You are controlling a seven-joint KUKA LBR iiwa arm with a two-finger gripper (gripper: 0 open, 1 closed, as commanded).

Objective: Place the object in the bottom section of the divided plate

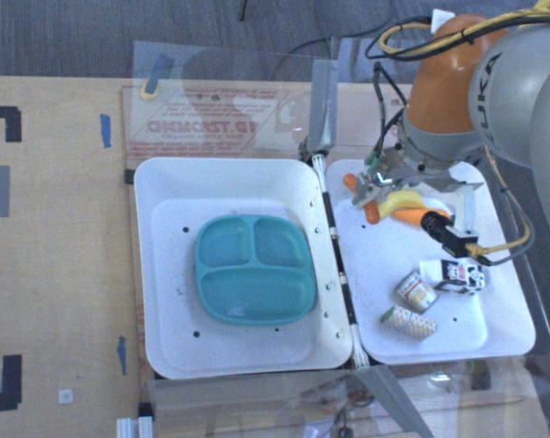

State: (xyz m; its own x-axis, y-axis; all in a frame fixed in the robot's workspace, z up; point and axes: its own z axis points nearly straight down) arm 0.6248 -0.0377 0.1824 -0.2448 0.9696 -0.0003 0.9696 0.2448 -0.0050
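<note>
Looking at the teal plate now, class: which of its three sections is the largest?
The bottom section of the divided plate: it spans the plate's full width, whereas the two upper sections share the width side by side.

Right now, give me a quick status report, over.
Gripper low over right bin, beside banana. Divided plate in left bin, bottom section bare. Nothing blocking plate.

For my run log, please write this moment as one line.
arm: over right bin | claw: near banana, carrot | plate: left bin

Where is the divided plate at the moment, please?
The teal divided plate lies flat in the middle of the left bin, across the divider from the toy-filled right bin.
</note>
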